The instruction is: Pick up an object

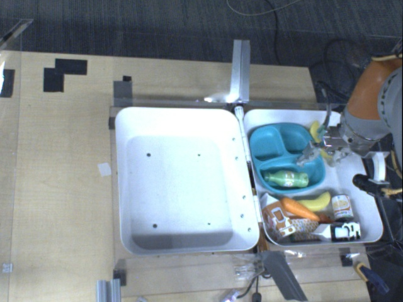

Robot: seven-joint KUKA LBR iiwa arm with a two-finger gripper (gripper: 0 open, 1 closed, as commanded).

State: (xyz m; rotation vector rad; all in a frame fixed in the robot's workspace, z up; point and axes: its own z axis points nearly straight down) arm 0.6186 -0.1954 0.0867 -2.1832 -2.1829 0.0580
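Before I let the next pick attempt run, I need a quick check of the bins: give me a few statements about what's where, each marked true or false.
1. The green bottle lies on its side in the blue divided tray. True.
2. The carrot sits in the left bin. False: it lies in the right bin, next to the banana.
3. The hand is over the right bin, above the blue tray's right part. True.
4. The blue tray is in the near part of the right bin. False: it is in the far part; the carrot, banana and small can lie nearer.
5. The arm reaches in from the view's left. False: it comes in from the right.
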